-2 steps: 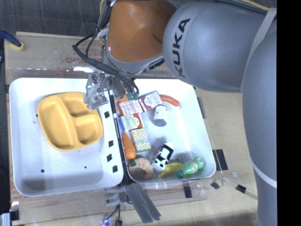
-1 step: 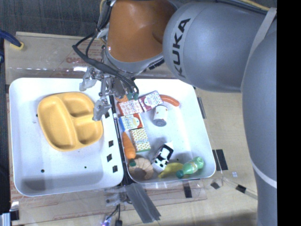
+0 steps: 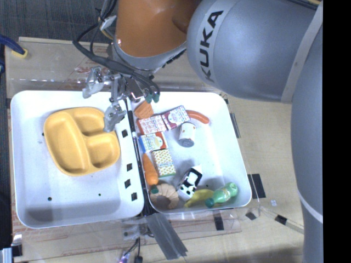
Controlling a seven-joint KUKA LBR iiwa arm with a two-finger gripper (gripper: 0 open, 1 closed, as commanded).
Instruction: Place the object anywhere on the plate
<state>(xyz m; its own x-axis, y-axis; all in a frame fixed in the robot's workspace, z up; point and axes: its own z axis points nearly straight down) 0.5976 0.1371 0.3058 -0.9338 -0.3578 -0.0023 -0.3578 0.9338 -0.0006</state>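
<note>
Your claw (image 3: 113,114) hangs over the plate's (image 3: 81,141) 2 o'clock edge; you can't tell its state. Two white bins share the desk: the left bin (image 3: 33,201) carries one yellow three-compartment plate, the right bin (image 3: 216,152) about a dozen items, including a carrot (image 3: 150,170) and green bottle (image 3: 221,194).

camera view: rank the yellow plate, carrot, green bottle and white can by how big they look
1. yellow plate, by far the largest
2. carrot
3. green bottle, close to the carrot, so that order is unsure
4. white can, smallest
</note>
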